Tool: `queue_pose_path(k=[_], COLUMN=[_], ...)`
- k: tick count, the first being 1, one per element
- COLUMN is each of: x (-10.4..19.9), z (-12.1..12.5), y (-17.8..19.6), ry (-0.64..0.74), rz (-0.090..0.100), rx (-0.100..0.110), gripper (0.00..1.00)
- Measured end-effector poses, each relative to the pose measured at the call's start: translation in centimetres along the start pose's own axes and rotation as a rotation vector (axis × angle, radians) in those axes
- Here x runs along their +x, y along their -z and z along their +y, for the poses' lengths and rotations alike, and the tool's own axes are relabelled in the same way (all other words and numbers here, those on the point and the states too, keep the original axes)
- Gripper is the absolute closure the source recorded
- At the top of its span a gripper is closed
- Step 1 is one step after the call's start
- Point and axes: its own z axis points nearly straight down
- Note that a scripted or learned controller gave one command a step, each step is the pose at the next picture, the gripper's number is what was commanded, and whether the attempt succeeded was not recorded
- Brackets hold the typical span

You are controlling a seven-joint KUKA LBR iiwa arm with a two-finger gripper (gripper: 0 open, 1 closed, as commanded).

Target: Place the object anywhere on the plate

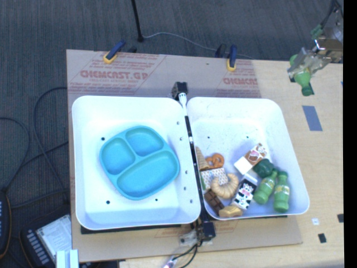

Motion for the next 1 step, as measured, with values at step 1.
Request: queue_pose_path(k=[1], x=[0.01], z=[-0.52], y=[-1.36], ry=[0.0], rz=[0.0], rx=[0.002], gripper=[1.0])
